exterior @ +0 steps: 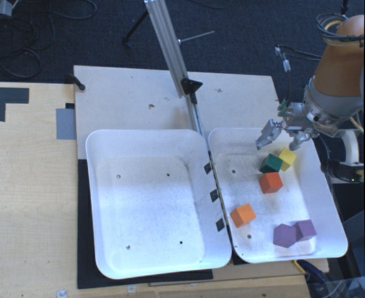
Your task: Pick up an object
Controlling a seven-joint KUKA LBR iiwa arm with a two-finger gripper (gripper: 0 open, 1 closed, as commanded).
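Open claw [284,138] above right bin [331,228], yellow block [287,158] and green block [272,164] just below it

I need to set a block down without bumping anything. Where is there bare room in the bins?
The left bin is bare throughout. In the right bin, the strip beside the divider above the orange block is free; the far right, under the gripper, is crowded.

Robot arm and two bins, with parts cut off or hidden.

The arm [339,61] ran out past the right edge, so its base was unseen. The green block [270,164] sat partly hidden behind the yellow block [287,158]. The two purple blocks [293,233] overlapped, their touching faces unclear. Cables [21,17] at top left were cropped.
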